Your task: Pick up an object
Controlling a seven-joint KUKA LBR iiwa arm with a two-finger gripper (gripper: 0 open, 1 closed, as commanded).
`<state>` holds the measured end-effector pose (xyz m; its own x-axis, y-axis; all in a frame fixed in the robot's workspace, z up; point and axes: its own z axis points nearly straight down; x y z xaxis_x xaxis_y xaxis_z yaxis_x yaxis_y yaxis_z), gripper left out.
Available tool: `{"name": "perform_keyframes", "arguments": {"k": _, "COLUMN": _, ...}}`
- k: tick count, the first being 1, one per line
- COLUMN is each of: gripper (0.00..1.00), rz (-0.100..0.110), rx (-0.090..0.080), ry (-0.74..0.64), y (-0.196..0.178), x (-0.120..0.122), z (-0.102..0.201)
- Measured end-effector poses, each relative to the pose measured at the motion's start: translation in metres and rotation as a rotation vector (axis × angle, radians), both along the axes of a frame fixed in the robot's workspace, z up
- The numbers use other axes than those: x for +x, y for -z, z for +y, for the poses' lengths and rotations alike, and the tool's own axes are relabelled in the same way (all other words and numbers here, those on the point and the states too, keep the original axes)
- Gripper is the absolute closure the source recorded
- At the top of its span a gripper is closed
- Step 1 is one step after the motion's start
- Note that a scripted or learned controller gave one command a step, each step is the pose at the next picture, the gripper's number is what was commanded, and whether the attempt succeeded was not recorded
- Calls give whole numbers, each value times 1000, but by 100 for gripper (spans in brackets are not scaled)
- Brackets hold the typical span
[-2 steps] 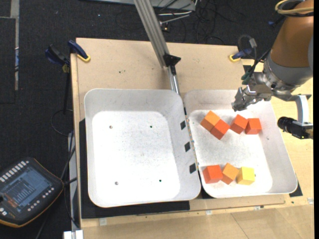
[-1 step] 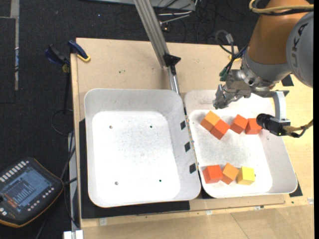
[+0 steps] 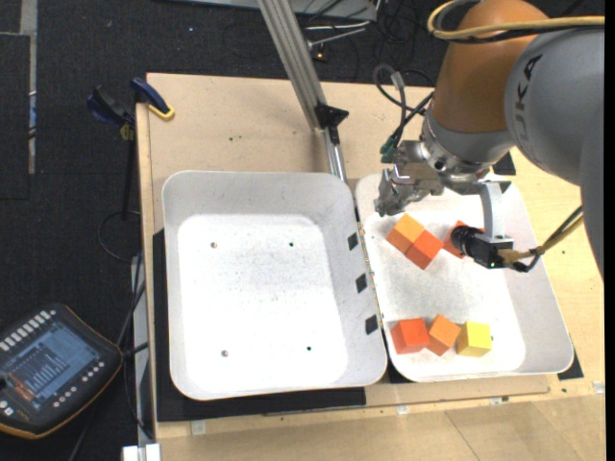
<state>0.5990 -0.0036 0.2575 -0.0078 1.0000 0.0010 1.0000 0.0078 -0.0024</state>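
The right bin (image 3: 538, 286) holds several blocks. A two-tone orange block (image 3: 415, 241) lies near its upper left. A red block (image 3: 460, 232) sits just right of it, partly hidden by a black attachment on the arm. Along the front edge lie a red-orange cube (image 3: 410, 335), an orange cube (image 3: 443, 333) and a yellow cube (image 3: 475, 338) in a row. My gripper (image 3: 392, 200) hangs over the bin's upper left corner, just above and left of the two-tone orange block. Nothing shows held in it.
The left bin (image 3: 192, 200) stands beside the right one, with black clips (image 3: 363, 281) along the shared edge. A slanted metal pole (image 3: 303, 75) reaches down to the bins' back. A blue-yellow clamp (image 3: 130, 104) sits at the bench's back left, and a teach pendant (image 3: 48, 368) lies off the bench.
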Motion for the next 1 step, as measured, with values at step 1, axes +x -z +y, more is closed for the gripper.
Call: {"name": "perform_keyframes", "arguments": {"k": 1, "gripper": 100, "rz": -1, "rx": 1, "ry": 0, "y": 12, "x": -6, "z": 55}}
